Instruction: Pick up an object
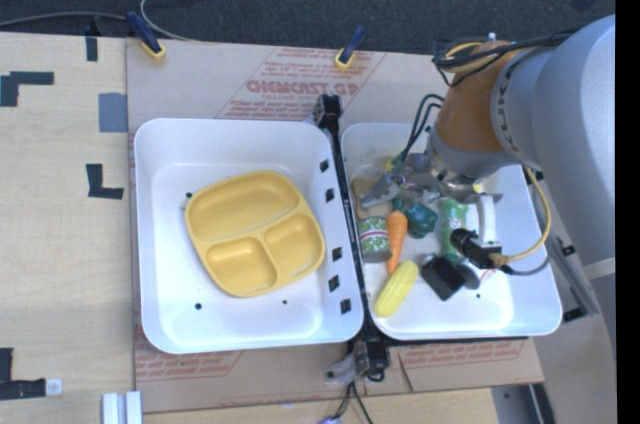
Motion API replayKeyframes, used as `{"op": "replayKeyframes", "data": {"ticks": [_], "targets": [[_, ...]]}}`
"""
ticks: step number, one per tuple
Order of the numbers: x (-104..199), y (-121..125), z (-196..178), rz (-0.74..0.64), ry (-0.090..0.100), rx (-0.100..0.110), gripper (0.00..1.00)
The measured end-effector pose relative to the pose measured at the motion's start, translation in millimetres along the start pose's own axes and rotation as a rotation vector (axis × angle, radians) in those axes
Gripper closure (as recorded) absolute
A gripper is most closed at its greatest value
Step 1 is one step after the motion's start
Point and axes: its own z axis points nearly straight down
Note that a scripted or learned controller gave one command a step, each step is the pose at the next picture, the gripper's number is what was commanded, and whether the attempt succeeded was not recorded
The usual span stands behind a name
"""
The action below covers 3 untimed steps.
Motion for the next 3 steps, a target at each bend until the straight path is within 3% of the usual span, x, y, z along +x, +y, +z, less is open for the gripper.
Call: {"op": "replayKeyframes", "data": {"ticks": [1,2,3], "targets": [[1,1,-10,0.000,0.003,-0.001,1.00],[1,1,-10,0.000,0.003,-0.001,0.00],[-8,50,1,-0.002,0.001,0.003,0.00]]}}
